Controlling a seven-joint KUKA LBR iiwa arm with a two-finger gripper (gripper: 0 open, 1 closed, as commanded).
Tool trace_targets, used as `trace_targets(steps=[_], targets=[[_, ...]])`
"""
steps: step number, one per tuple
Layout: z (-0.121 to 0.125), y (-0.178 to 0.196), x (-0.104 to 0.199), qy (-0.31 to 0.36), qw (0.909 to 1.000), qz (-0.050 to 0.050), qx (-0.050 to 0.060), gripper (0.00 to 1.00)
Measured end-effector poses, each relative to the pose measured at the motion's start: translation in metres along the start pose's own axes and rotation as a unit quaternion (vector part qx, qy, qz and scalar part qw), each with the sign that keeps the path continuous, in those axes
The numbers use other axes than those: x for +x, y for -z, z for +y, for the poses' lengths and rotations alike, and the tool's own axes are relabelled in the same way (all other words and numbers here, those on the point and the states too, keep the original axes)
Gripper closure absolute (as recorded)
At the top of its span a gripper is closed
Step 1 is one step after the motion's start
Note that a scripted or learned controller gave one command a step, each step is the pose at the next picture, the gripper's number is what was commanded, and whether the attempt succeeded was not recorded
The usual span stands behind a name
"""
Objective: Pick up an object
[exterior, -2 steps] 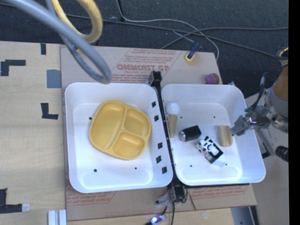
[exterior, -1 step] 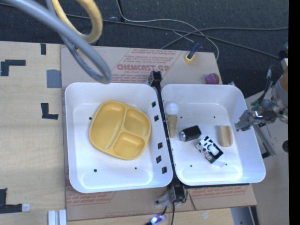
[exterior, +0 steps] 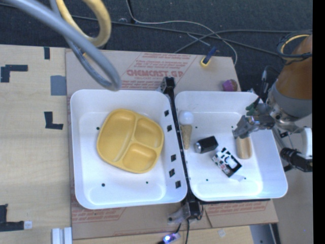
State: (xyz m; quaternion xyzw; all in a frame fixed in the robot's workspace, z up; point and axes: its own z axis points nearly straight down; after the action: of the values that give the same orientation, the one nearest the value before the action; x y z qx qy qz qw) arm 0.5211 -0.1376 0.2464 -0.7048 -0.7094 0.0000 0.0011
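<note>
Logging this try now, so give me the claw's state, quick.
Claw: in the right bin, just above the tan block; open or shut cannot be told, nothing seen held.

Yellow divided plate (exterior: 130,140), white bins (exterior: 81,151), black-and-white patterned packet (exterior: 227,162), tan block (exterior: 244,147), black can (exterior: 205,145)

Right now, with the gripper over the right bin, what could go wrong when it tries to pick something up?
1. The gripper hangs just above the tan block, near the right bin's wall; coming down off-centre, it may push the block against the wall.
2. The black-and-white item and the dark cylinder lie close together beside the block, so a sweep could knock them.
3. The cylinder lies on its side and might roll.
</note>
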Motion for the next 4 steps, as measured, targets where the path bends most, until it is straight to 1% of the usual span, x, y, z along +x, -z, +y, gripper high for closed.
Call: trace_targets(steps=[1, 3, 4], targets=[[0.020, -0.015, 0.049, 0.000, 1.0000, 0.000, 0.000, 1.00], [0.076, -0.009, 0.133, -0.001, 1.0000, -0.001, -0.001, 1.00], [0.096, -0.008, 0.175, -0.001, 1.0000, 0.000, -0.001, 1.00]])
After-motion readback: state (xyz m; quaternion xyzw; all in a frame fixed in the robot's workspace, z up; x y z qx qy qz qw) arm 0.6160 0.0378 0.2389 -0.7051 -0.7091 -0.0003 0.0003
